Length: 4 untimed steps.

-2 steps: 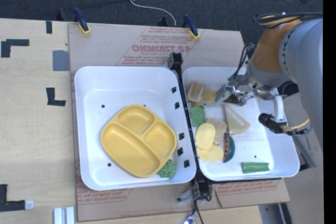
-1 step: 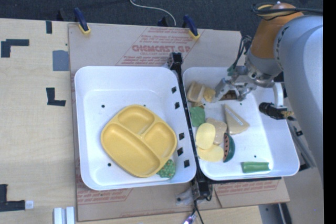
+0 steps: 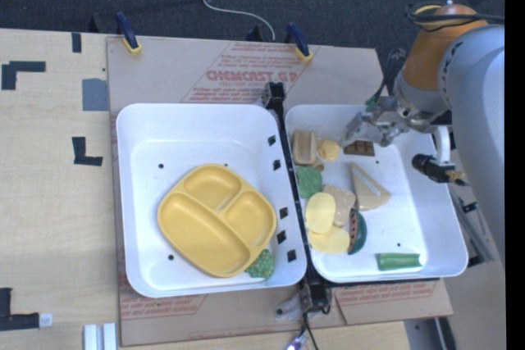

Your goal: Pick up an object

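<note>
My gripper (image 3: 361,131) hangs over the far part of the right bin (image 3: 426,217), just above a small brown block (image 3: 358,148). Left of the block lie a small yellow ball (image 3: 328,149) and a tan bread slice (image 3: 304,147). A pale cheese wedge (image 3: 369,189) sits in front of the gripper. Nearer the bin's front are a green leaf (image 3: 308,179), yellow pieces (image 3: 321,214), a dark melon slice (image 3: 355,232) and a green pod (image 3: 399,261). Nothing can be seen held by the gripper.
The left bin (image 3: 148,135) holds a yellow divided plate (image 3: 217,217) with a green lump (image 3: 261,264) at its near edge. A black divider (image 3: 287,176) runs between the bins. The arm's grey body (image 3: 476,94) fills the right side.
</note>
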Each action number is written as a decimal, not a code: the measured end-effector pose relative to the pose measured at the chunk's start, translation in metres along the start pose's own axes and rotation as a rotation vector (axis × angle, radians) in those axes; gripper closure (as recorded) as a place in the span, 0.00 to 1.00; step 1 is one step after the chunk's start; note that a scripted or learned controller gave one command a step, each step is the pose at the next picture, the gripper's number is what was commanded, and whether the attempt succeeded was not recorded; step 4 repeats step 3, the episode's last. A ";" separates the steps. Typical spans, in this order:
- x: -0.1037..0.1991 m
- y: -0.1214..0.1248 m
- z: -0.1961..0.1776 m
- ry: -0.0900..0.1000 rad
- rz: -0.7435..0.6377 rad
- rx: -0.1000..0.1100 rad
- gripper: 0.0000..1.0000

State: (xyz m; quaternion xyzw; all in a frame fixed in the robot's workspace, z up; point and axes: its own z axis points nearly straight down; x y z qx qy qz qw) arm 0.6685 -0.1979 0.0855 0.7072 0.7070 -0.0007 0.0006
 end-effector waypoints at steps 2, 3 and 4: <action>0.094 -0.041 -0.085 0.004 -0.007 -0.002 1.00; 0.140 -0.084 -0.141 0.004 -0.005 0.001 1.00; 0.140 -0.084 -0.141 0.004 -0.005 0.001 1.00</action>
